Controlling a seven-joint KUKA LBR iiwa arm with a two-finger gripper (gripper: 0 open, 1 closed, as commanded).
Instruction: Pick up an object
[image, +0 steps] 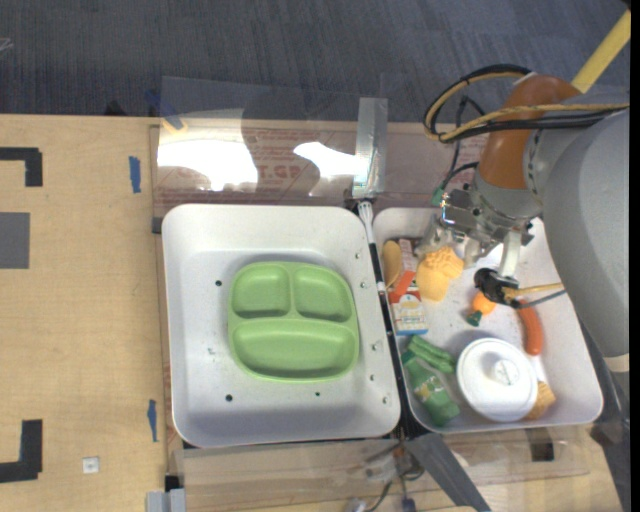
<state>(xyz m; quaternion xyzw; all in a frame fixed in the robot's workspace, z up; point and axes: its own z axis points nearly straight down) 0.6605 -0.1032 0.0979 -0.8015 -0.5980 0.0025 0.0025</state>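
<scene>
In the right bin (585, 395), nearest the camera, sit a white lid (496, 378) and green packets (432, 375), with a sausage (531, 328) just beyond. Farther back a yellow lump (440, 275) lies just under the gripper (462, 238) — I cannot tell its state. The left bin (190, 320) holds a green tray (294, 319).

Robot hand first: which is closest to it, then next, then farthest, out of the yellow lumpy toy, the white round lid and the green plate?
From the hand:
1. Yellow lumpy toy, right below it in the right bin.
2. White round lid, at the right bin's near end.
3. Green plate, across in the left bin.
</scene>
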